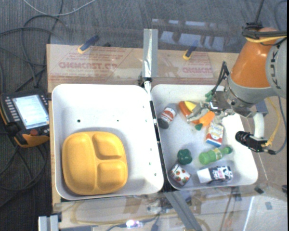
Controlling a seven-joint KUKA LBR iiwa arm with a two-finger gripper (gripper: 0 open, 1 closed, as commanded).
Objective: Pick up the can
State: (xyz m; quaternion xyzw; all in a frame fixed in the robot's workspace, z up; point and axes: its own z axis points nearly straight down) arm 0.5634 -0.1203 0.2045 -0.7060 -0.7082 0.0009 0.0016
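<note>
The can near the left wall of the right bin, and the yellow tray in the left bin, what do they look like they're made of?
The can looks like metal under a red and white paper or printed label; its dark end suggests a metal lid, though the picture is too small to be sure. The yellow tray looks like moulded plastic with a smooth matte finish, going by its rounded compartments and even colour.

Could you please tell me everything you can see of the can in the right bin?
The can is small, with a red and white label and a dark grey end that looks metallic. It lies on its side, tilted diagonally, in the right bin's upper-left part, its dark end close to the left wall. Nothing else touches it; the gripper is apart, to its right.
</note>
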